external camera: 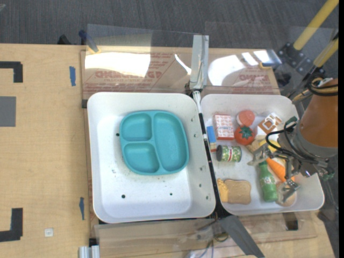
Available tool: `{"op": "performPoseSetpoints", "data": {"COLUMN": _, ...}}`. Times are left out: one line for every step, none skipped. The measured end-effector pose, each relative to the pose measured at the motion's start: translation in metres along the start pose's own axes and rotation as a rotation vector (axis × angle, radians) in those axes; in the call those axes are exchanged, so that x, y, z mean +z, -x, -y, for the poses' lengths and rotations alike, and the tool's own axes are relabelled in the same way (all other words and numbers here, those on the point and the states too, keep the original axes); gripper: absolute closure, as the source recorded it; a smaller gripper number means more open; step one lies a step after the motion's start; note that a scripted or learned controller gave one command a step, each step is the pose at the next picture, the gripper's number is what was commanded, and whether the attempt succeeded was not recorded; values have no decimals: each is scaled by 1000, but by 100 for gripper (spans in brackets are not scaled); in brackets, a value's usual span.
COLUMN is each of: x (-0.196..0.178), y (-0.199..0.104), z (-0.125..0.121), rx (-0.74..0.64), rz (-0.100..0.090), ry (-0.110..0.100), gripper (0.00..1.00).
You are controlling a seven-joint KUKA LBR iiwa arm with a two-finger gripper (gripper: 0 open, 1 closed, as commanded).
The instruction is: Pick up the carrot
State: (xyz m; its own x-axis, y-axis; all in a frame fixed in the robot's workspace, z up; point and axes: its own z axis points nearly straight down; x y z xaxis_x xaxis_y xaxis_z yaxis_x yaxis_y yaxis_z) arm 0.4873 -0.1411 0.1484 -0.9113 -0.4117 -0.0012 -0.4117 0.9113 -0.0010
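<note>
At the near edge of the right bin you see a slice of bread at about 7 o'clock, with a green bottle lying just to its right; the gripper hangs low over the bin's 4 o'clock corner, its dark fingers pointing down beside the bottle; you cannot tell how far apart they stand, nor whether anything sits between them. The carrot lies tilted just at 10 o'clock from the gripper, touching the upper end of the green bottle, its orange body showing beside the cabling; whether the fingers touch it is not clear.

Moving toward the middle of that bin, you find a small green-labelled jar at its 9 o'clock side; a tomato sits above it, with a red and white box at the tomato's 10 o'clock and a blue item along the dividing wall. Farther back, a round red piece and a small orange and white carton rest near the far wall.

The arm's orange band rises at 3 o'clock over the bin's right rim.

In the left bin a teal divided plate lies at the centre; beyond both bins the bench carries clear plastic sheeting at 12 o'clock.
</note>
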Motion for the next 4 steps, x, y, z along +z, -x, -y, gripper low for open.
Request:
{"op": "performPoseSetpoints", "data": {"x": 61, "y": 11, "z": 14, "rx": 102, "rz": 5, "ry": -2, "gripper": 0}}
{"op": "performPoseSetpoints", "data": {"x": 46, "y": 18, "z": 15, "rx": 99, "rz": 22, "ry": -9, "gripper": 100}}
{"op": "performPoseSetpoints", "data": {"x": 57, "y": 0, "z": 36, "rx": -129, "rz": 18, "ry": -8, "gripper": 100}}
{"op": "performPoseSetpoints", "data": {"x": -40, "y": 24, "z": 1, "rx": -111, "rz": 12, "ry": -7, "gripper": 100}}
